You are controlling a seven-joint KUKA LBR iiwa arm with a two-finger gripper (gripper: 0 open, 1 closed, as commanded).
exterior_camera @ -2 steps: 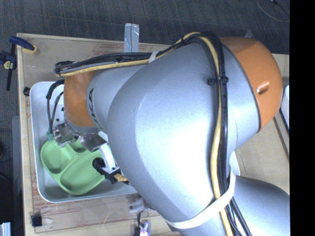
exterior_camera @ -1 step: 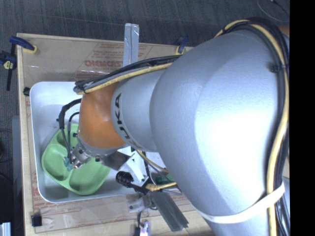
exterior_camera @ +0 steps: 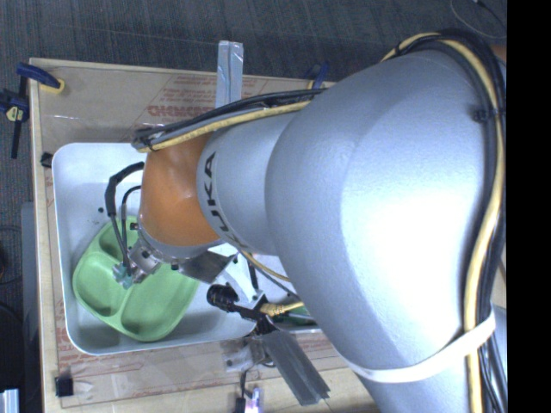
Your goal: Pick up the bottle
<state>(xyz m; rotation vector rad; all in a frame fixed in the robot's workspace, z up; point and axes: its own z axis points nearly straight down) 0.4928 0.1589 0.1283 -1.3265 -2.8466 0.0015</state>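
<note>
In the left white bin [exterior_camera: 62, 231] lies a light green, lobed plastic object [exterior_camera: 159, 304], wide and shallow; I cannot tell whether it is the bottle. My gripper [exterior_camera: 127, 274] reaches down from the orange wrist band [exterior_camera: 172, 200] and sits on the green object's upper left part, touching or just above it. The grey arm [exterior_camera: 370, 196] hides the bin's right side and everything to its right.
A wooden bench board [exterior_camera: 103, 101] surrounds the bin, with blue clamps [exterior_camera: 39, 77] at its left corner. A grey upright post [exterior_camera: 230, 69] stands behind the bin. Black cables [exterior_camera: 119, 188] loop beside the wrist. A metal bracket [exterior_camera: 288, 364] sits at the bin's front edge.
</note>
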